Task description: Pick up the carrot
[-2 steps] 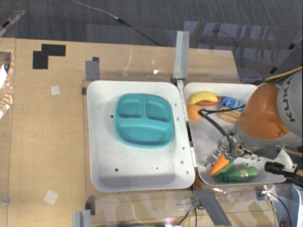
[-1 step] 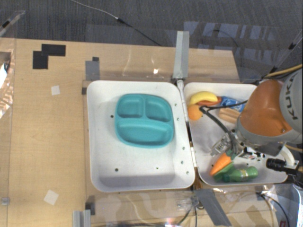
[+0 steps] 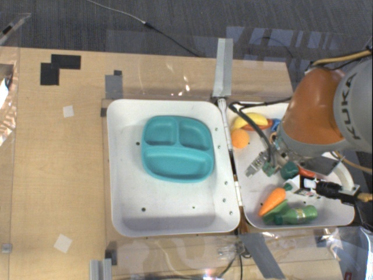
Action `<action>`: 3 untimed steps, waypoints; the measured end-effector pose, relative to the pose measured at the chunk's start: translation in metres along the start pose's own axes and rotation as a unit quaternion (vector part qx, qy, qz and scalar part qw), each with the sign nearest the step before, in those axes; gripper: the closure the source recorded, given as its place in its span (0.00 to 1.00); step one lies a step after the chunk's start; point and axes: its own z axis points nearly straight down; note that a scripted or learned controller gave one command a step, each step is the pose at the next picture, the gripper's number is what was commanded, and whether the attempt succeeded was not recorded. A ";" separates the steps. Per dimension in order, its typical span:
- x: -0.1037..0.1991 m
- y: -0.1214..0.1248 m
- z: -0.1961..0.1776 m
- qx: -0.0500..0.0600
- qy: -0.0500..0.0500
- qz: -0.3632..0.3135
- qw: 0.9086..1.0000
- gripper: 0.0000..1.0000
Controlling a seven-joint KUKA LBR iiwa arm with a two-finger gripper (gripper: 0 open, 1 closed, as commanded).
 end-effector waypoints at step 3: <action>-0.053 -0.066 0.098 0.001 0.000 0.103 0.995 0.00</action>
